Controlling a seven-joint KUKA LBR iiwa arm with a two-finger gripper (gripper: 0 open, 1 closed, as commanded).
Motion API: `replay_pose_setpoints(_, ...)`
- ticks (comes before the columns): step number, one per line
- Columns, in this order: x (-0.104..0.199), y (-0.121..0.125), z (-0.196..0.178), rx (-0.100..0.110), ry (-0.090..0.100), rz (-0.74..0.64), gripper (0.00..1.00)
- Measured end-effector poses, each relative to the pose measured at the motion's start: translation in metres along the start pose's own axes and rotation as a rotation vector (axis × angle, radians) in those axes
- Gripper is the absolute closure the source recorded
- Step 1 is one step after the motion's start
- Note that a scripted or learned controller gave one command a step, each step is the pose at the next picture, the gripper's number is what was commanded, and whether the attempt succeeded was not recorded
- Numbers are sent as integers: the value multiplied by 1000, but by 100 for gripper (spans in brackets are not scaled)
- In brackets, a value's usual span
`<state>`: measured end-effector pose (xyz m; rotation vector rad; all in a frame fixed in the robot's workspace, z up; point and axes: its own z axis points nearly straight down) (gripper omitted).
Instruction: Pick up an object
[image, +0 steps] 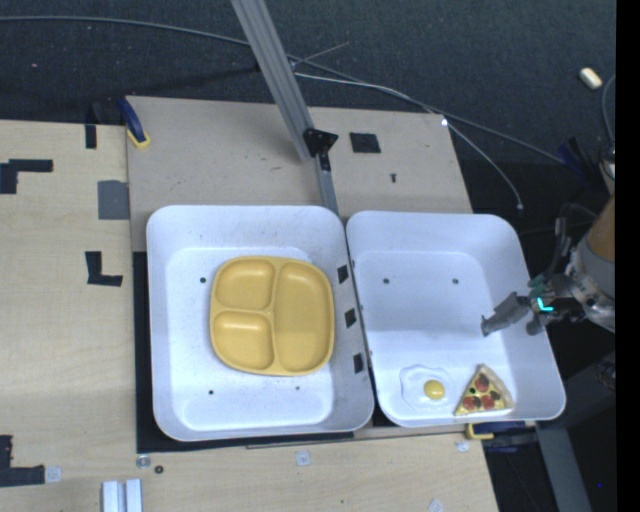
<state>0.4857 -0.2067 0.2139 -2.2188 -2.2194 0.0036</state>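
Claw (497, 322): over the right bin's (430, 240) right side; grip state cannot be told.
Pizza slice (485, 391): near corner, just nearer than the claw.
Fried egg (427, 386): left of the slice.

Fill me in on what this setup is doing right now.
A robot arm reaches in from the right with its pincer over the right edge of the right bin, holding nothing. It is meant to pick up an object. Near that bin's front lie a toy fried egg and a toy pizza slice, side by side and untouched. The left bin holds a yellow divided plate.
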Motion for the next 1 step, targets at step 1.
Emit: replay_pose_setpoints(1,0,1,-1,-2,-1,0,0)
